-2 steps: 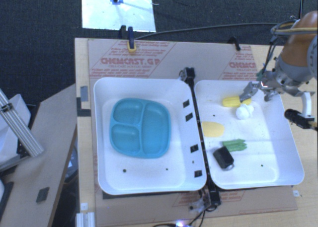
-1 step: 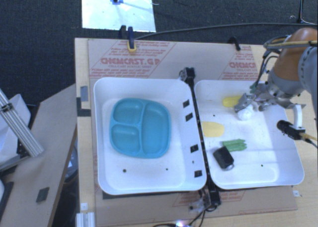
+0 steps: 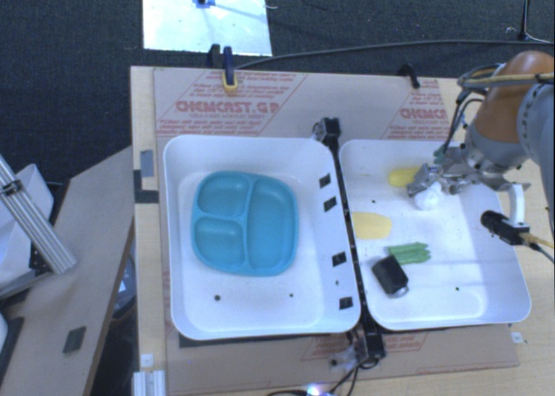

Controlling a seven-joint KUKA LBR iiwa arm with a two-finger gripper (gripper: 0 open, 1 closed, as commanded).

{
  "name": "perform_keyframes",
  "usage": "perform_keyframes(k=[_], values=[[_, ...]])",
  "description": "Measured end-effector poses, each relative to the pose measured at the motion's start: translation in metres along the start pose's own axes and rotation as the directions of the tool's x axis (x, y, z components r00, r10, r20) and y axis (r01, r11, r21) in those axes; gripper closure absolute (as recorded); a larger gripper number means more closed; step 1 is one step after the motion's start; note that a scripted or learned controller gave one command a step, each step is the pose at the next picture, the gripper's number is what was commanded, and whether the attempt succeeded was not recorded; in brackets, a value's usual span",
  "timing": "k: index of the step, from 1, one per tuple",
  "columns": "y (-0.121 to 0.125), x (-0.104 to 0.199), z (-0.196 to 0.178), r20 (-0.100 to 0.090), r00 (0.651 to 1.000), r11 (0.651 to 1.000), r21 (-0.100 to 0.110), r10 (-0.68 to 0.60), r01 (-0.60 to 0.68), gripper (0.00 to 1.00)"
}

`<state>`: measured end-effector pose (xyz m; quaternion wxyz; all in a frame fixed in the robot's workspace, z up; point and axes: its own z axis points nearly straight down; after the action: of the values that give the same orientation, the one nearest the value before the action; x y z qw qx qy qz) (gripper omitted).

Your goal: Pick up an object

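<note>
Looking down on the bench, you see the metal two-finger gripper [image 3: 427, 188] low inside the right white bin [image 3: 494, 299], at its far side, touching a small white lump [image 3: 427, 198]; whether it clasps that lump you cannot tell. Just left of the gripper lies a yellow rounded piece [image 3: 401, 178]. Nearer you than the gripper lie a flat yellow oval [image 3: 371, 225], a green ridged strip [image 3: 408, 253] and a black block [image 3: 390, 275]. Well left of the gripper, the left white bin [image 3: 186, 316] holds a blue divided plastic plate [image 3: 245, 222].
</note>
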<state>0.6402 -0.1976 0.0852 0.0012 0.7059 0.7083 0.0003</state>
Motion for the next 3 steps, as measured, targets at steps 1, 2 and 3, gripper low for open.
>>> perform_keyframes(k=[1, 2, 3], values=[[0.001, 0.000, -0.012, 0.001, 1.000, 1.000, -0.004, -0.002, 0.002, 1.00], [0.009, -0.003, -0.058, 0.000, 1.000, 1.000, -0.003, -0.001, 0.001, 1.00], [0.003, -0.004, -0.104, 0.000, 1.000, 1.000, -0.003, 0.001, -0.001, 1.00]])
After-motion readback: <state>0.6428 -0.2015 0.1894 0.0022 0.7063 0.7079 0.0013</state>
